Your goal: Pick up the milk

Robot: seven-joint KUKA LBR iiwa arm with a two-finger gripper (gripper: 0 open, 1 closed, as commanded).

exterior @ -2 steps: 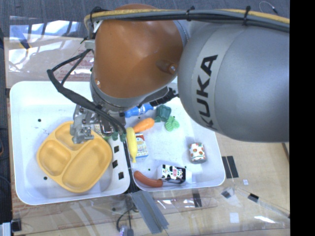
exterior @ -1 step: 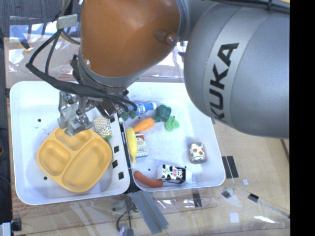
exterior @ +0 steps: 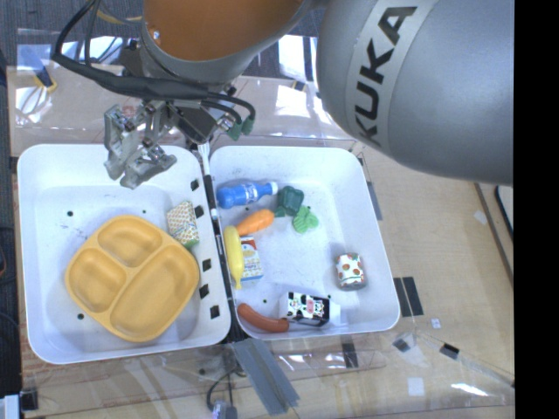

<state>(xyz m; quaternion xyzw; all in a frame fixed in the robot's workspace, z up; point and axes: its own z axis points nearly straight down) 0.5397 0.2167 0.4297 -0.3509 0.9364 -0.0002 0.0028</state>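
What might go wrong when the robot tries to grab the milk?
1. The small black-and-white cow-patterned milk carton lies touching the reddish-brown sausage, so the sausage might get nudged or pinched too.
2. The carton sits close to the right white bin's front wall, leaving little room to come down beside it.
3. The metal gripper hovers over the left bin, so it must cross the divider first.

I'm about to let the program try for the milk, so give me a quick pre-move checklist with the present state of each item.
1. Milk in view, right bin: ok.
2. Milk lying flat near the front wall: ok.
3. Room around milk: not ok, sausage touches its left end.
4. Gripper above milk: not ok, it hangs over the left bin's back edge.
5. Gripper open: cannot tell.
6. Path clear of the tray: ok.
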